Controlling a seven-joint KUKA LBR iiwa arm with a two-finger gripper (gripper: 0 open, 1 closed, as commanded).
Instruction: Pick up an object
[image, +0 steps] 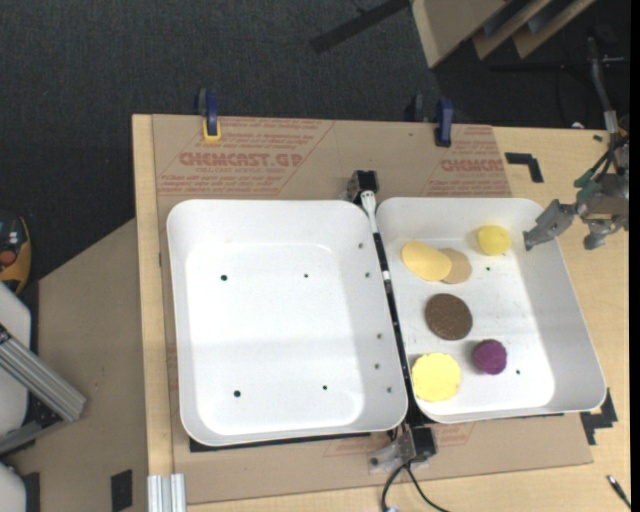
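Observation:
The right bin (560, 300) holds several small items. A little yellow ball (492, 240) lies near its far edge. A yellow oval (425, 261) overlaps a tan disc (458, 267). In the middle lies a brown disc (448, 316), and toward the front are a purple ball (489, 356) and a yellow round piece (436, 377). My gripper (572, 230) hangs at the bin's far right rim, just right of the yellow ball. It is open, and nothing sits between its fingers.
The left bin (190, 300) sits beside the right one, and a black divider strip (385, 290) runs between them. Both rest on a brown board (300, 150) held by blue clamps (209, 104) at the back. Cables trail off the front edge.

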